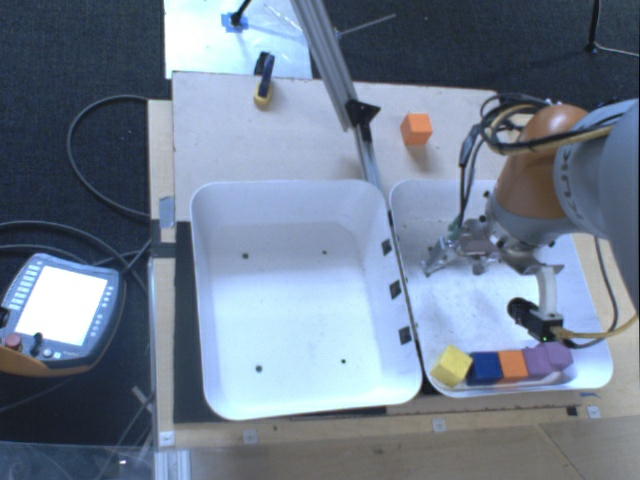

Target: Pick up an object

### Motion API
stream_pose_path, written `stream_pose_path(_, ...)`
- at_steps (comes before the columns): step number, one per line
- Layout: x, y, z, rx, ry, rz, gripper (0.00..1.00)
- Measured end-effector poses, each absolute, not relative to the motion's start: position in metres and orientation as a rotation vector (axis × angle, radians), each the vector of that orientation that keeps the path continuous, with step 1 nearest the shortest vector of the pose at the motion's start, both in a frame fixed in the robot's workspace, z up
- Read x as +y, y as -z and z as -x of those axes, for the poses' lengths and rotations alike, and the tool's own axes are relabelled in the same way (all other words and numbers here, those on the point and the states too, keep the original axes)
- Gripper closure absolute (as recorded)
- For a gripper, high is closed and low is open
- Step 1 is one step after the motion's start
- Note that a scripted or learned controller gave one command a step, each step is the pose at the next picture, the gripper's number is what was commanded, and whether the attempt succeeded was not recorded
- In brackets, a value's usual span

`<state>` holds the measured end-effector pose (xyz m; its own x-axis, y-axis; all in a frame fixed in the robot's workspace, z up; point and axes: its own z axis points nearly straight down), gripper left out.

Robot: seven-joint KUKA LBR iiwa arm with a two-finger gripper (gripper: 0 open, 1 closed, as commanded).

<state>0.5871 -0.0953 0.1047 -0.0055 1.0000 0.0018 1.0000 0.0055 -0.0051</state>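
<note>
Four blocks lie in a row along the front wall of the right bin [585, 268]: a yellow one [451, 365], a blue one [486, 367], an orange one [513, 364] and a purple one [546, 359]. My gripper [457, 262] hangs over the left middle of the right bin, behind the row and well apart from it. Its metal fingers are spread open and nothing sits between them. The grey arm with its orange band [535, 173] comes in from the right and covers part of the bin's far side.
The left bin [215, 268] stands beside the right one, with a shared wall between them. An orange cube [417, 128] rests on the bench behind the bins. A slanted metal bar [335, 63] crosses the back, and a small clamp [264, 78] lies at the back left.
</note>
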Motion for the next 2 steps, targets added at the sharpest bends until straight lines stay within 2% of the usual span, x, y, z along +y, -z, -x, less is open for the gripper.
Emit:
stream_pose_path(1, -0.099, -0.268, -0.564, -2.234, 0.01, 2.222, 0.0)
stream_pose_path(2, -0.081, -0.15, -0.556, -2.221, -0.006, 2.214, 0.0)
